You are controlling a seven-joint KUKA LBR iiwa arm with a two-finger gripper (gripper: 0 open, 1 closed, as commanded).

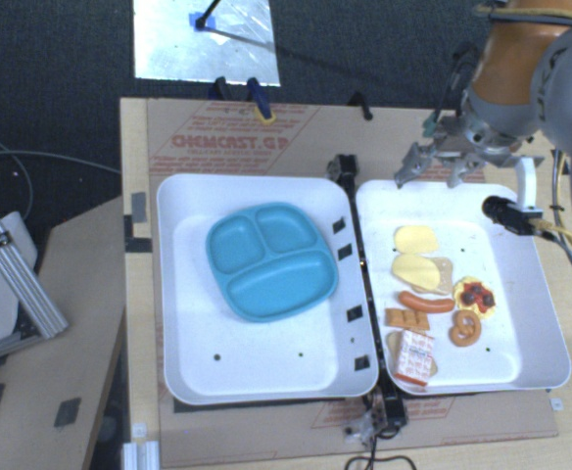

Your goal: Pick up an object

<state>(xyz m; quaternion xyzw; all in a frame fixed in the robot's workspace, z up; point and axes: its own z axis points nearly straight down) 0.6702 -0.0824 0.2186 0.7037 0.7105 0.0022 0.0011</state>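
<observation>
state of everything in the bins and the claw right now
claw: open, holding nothing, above the right bin's far edge
blue plate: flat in the left bin, nothing on it
sausage: lying flat in the right bin
pretzel: flat, near the sausage
packet: lying at the near edge

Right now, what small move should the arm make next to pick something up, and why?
Probably move the gripper toward the camera and down over the yellow slices. It hangs at the far rim of the right bin, apart from the food, which lies nearer in that bin.
</observation>
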